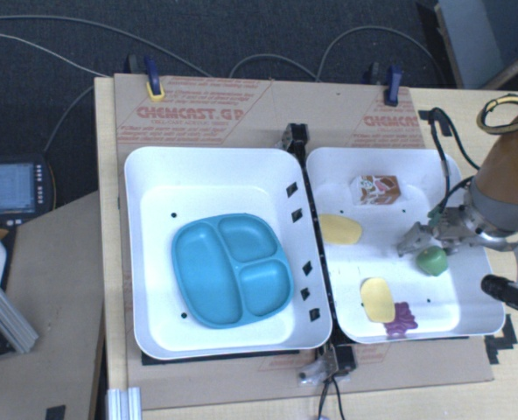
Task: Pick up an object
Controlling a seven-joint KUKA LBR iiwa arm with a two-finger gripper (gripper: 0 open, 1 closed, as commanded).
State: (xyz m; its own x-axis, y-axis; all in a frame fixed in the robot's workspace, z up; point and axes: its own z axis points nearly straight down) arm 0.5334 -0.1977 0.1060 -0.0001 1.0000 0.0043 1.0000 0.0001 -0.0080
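Note:
My gripper [428, 240] hangs low over the right part of the right bin [443, 322], with the arm's orange band [509, 171] behind it at the right edge. A small green ball [433, 262] lies directly below the gripper, partly covered by it, and I cannot tell whether they touch. A pale yellow piece [339, 229] lies to the gripper's left. Nearer the front are a second yellow piece [378, 299] and a purple item [402, 318] touching it. A brown and white packet [377, 189] lies towards the bin's back.
The left bin [145, 234] holds a blue divided plate [231, 269]. A dark clipped divider [304, 226] runs between the bins. Cables [447, 138] trail over the right bin's back right corner. A cardboard sheet [198, 103] lies under both bins.

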